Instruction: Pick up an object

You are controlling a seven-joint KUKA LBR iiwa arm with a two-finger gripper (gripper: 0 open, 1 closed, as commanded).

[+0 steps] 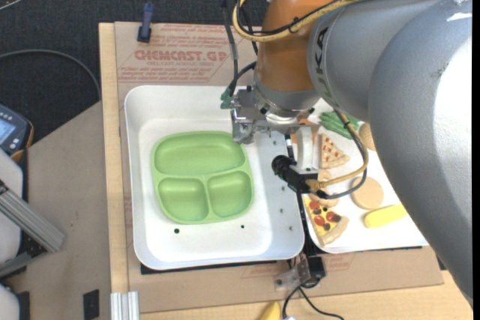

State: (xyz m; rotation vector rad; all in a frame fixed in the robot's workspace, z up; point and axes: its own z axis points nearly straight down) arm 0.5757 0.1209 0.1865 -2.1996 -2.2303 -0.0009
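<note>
Gripper (245,124) hovering over left bin's (142,161) back-right corner, beside green tray (202,176); finger state impossible to tell. Risk: descending there, clipping tray rim, grasping nothing.

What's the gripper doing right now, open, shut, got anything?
Gripper: cannot be told from this view. It sits at the top edge of the green tray in the left bin.
</note>
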